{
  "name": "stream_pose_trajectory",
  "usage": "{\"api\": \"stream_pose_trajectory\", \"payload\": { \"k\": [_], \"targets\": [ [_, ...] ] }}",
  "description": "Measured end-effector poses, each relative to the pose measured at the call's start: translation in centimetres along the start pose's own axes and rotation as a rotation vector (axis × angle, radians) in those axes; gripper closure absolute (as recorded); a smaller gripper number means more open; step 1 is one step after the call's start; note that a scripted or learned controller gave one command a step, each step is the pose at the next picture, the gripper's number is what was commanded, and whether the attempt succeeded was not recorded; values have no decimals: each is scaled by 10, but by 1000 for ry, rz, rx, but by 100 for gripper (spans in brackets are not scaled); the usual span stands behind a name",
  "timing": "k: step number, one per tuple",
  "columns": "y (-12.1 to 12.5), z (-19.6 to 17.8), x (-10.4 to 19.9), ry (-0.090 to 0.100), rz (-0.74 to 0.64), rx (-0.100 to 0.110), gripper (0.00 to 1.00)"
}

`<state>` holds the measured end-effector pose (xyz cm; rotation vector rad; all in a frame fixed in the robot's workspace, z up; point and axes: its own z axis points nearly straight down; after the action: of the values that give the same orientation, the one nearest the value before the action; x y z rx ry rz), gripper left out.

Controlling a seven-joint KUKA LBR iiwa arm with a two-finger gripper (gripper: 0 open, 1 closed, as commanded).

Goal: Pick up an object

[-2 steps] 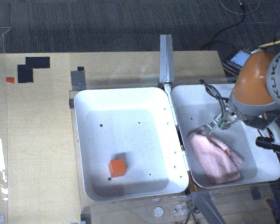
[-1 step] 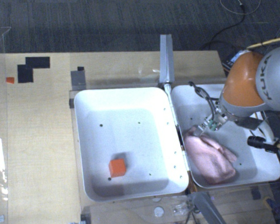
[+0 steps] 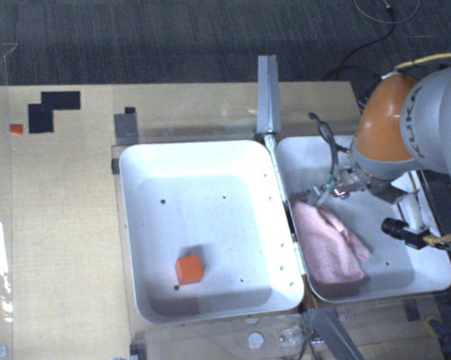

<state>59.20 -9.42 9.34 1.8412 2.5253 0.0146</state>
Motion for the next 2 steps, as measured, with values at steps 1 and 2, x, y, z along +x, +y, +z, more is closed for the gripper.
{"api": "stream_pose_trajectory", "payload": {
  "k": [1, 2],
  "targets": [
    [5, -13, 2, 0, -5, -10, 100],
    [4, -13, 1, 0, -5, -10, 0]
  ]
}}
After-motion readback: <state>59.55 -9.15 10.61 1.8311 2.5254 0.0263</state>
